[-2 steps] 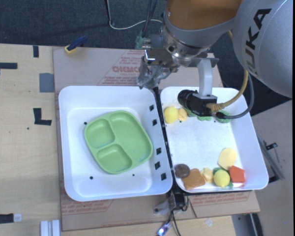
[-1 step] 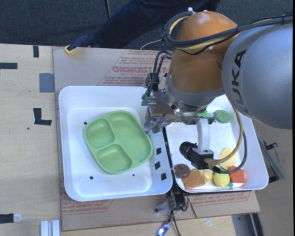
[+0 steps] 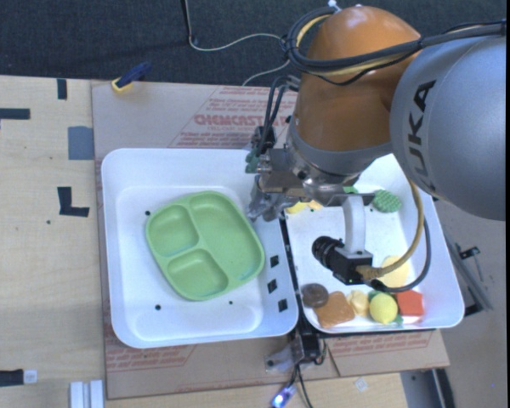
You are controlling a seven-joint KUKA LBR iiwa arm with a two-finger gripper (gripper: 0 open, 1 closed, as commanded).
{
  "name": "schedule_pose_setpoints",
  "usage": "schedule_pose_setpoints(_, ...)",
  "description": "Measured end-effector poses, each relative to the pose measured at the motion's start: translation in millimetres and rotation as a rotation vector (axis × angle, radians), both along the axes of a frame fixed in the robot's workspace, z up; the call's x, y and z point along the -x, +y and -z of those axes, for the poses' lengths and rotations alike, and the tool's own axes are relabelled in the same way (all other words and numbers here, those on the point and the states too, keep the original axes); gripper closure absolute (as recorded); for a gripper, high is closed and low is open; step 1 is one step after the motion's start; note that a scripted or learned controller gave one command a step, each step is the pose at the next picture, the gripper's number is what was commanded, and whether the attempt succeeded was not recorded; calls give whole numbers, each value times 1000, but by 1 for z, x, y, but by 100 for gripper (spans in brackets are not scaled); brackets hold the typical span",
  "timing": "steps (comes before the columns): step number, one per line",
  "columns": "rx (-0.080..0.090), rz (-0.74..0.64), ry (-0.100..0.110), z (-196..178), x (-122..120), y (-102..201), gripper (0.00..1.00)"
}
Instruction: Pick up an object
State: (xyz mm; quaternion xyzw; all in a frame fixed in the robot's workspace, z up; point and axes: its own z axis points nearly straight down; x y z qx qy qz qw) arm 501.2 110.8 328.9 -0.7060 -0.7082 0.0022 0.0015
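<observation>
Camera view has the gripper (image 3: 263,204) sitting right over the wall where the two bins meet, toward the far side, and the big grey and orange arm (image 3: 382,117) covers most of it. Honestly can't tell whether it's open or closed from this angle. Nothing visibly sits in it, so I'd call the pick not yet made.

How I'd do this step: pick one target and commit. Coming down on that dividing wall is probably a wasted try, so I'd shift it fully into one bin first. Something small and standing free looks like the easier grab, and I'd want it centred under the gripper before closing.

What's in the bins:
- left bin (image 3: 119,228): just a green plate (image 3: 204,245) with three compartments, lying flat and a bit skewed. It's wide and low, so my guess is it's hard to pinch except at the rim
- right bin (image 3: 323,228): the small stuff is crowded into the near right corner. There's a brown round piece (image 3: 314,295), a tan chunk (image 3: 334,311) just beside it, a yellow-green ball (image 3: 383,308) and an orange block (image 3: 410,303) touching or nearly so
- a green ridged thing (image 3: 386,201) sits apart at the far side, and that's the one I'd go for, since the corner pile could get shoved around
</observation>
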Motion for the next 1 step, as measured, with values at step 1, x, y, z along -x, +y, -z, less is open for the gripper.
schedule_pose_setpoints(1,-7,-3,-23,-185,-19,50,100)
